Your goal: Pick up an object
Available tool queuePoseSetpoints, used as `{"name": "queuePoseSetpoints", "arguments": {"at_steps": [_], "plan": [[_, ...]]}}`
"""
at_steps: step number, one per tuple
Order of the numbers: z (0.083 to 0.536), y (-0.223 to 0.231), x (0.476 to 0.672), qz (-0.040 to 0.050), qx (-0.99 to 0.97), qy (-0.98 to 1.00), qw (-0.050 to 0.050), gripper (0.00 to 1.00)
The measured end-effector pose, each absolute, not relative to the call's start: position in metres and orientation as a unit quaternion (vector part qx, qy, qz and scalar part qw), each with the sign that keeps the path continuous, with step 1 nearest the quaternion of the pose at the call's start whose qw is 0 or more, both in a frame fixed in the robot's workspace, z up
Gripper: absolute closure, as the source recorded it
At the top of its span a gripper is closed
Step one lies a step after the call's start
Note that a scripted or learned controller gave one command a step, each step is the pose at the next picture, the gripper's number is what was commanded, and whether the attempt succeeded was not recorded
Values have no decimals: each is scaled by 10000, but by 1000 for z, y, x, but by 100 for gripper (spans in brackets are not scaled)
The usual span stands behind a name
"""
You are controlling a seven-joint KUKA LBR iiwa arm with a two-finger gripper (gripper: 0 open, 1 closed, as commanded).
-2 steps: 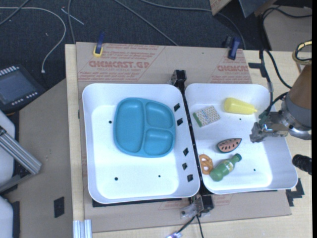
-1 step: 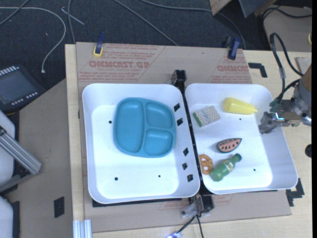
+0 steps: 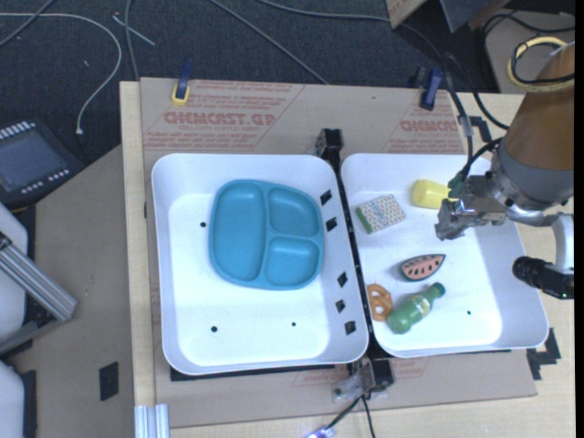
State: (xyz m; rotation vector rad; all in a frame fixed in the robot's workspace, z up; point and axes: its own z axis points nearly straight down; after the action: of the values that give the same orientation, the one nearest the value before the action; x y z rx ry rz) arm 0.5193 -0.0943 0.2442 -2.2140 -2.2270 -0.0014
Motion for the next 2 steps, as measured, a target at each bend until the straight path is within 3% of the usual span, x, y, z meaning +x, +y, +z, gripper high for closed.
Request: {"name": "queuePoseSetpoints", "arguments": {"at_steps": [2], "plan": [[220,3,557,-9,-7051,-7091,2,100]]}}
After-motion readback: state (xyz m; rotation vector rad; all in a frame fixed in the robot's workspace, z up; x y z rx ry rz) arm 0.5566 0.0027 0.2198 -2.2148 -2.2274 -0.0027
